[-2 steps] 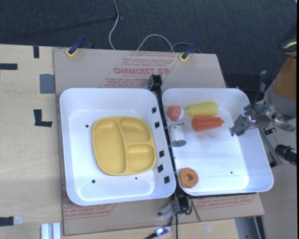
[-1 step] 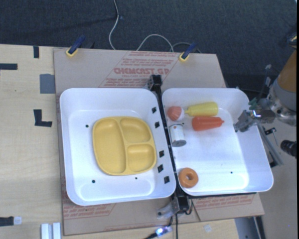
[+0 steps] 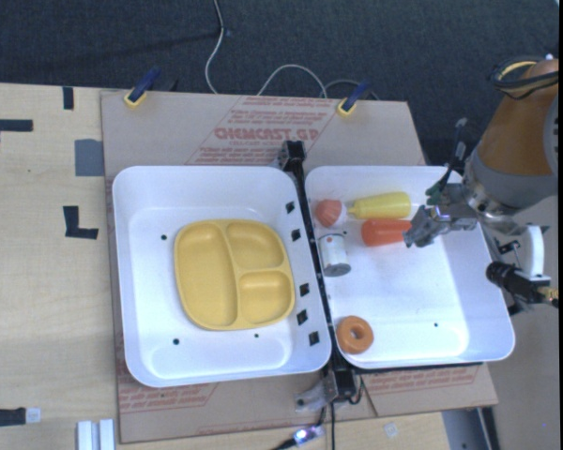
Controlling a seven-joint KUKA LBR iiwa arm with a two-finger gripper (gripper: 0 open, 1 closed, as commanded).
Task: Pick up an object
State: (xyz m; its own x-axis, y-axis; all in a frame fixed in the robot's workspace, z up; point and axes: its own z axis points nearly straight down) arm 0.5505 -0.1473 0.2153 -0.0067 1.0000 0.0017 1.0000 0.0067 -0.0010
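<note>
- So, you have two white bins side by side on a cardboard sheet: the left bin at 9 o'clock from the seam, the right bin at 3 o'clock.
- Your arm enters at 3 o'clock, its orange band above the right bin's far corner.
- A yellow tray with three sections lies flat in the middle of the left bin.
- Your gripper sits over the right bin, just at 3 o'clock of the red piece; you cannot tell whether the claw is spread or pressed together, and nothing shows between its tips.
- A yellow piece lies at 12 o'clock in the right bin, touching the red piece just below it.
- A white cylinder lies near the seam, at 9 o'clock in that bin.
- A donut rests at 7 o'clock, near the front wall.
- A small pink ball sits at 10 o'clock, just beside the yellow piece.
</note>
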